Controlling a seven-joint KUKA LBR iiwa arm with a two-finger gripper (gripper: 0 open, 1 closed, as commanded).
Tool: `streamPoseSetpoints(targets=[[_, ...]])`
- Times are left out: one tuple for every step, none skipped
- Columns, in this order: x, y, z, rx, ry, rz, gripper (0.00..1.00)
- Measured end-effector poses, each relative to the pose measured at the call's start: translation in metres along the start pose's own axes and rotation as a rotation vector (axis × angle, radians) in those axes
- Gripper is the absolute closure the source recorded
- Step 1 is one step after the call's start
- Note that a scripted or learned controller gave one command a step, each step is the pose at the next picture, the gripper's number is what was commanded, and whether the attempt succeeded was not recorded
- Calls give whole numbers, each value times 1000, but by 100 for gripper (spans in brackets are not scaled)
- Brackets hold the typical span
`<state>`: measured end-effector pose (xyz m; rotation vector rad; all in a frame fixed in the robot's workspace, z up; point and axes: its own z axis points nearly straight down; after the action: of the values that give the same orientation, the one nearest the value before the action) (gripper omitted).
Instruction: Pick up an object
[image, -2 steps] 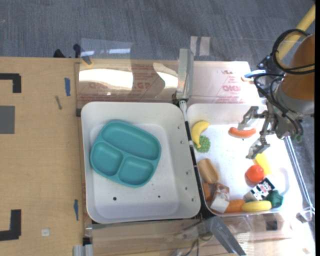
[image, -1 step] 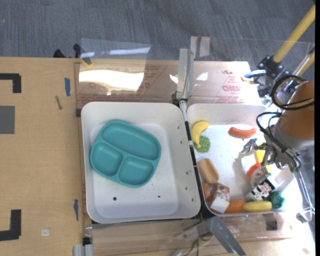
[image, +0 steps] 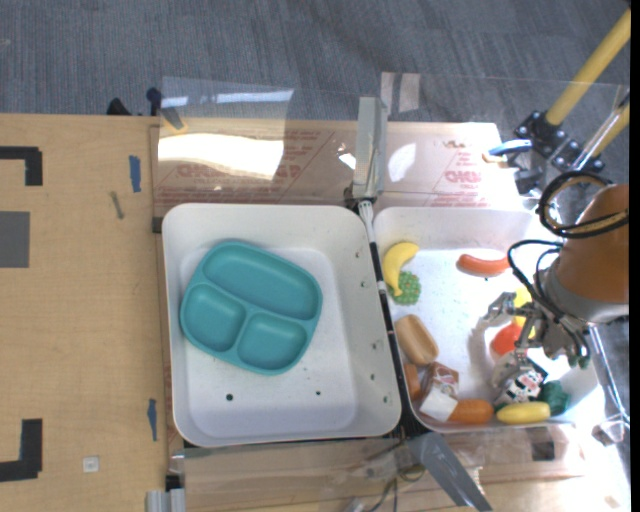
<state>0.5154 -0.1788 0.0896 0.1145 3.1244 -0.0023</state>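
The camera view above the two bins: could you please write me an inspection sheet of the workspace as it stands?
Surface: two white bins side by side; left bin, right bin.
Job's things: in the right bin, a banana by green grapes, a red sausage, a bread roll, a carrot, a yellow piece, an orange-red piece under the pincer.
Clutter: teal divided plate in the left bin.
Grippers: pincer low over the right bin's right side; finger state unclear.
Cables: black cable looping by the wrist.
Surroundings: cardboard sheet at left, clear panel behind the bins.
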Motion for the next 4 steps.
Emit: streamPoseSetpoints(targets=[[30,-4,-1,1,-3,10,0],[32,31,-1,2,-3,28,0],[-4,-47,1,3,1,11,0],[-102,11,3,-3,3,82,0]])
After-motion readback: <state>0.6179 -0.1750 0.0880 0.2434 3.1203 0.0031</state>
